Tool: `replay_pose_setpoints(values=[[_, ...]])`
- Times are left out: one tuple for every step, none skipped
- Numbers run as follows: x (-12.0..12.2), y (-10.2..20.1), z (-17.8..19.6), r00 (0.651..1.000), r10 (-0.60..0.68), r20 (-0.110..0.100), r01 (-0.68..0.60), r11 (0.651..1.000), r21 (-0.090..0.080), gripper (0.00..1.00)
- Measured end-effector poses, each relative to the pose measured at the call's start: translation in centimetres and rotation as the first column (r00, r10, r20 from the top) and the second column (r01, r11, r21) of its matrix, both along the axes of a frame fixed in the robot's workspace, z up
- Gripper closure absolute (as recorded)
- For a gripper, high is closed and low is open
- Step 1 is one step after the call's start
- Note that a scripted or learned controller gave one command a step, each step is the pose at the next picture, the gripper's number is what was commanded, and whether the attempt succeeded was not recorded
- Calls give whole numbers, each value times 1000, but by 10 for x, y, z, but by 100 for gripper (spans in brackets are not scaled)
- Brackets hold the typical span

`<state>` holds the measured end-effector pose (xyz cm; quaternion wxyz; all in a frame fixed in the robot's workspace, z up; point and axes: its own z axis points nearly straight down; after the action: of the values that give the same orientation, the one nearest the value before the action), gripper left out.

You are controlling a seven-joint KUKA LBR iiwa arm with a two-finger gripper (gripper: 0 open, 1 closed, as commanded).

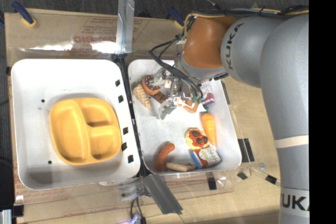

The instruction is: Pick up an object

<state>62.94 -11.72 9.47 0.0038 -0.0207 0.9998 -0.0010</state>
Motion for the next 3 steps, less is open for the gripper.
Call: replay_pose_setpoints(values=[[-2, -24, -1, 979, -204, -2, 204, 979, 2, 0], [-122, -71, 2, 998, -70, 4, 70, 998, 1, 0], [-147, -58, 3, 999, -32, 13, 32, 999, -3, 0]])
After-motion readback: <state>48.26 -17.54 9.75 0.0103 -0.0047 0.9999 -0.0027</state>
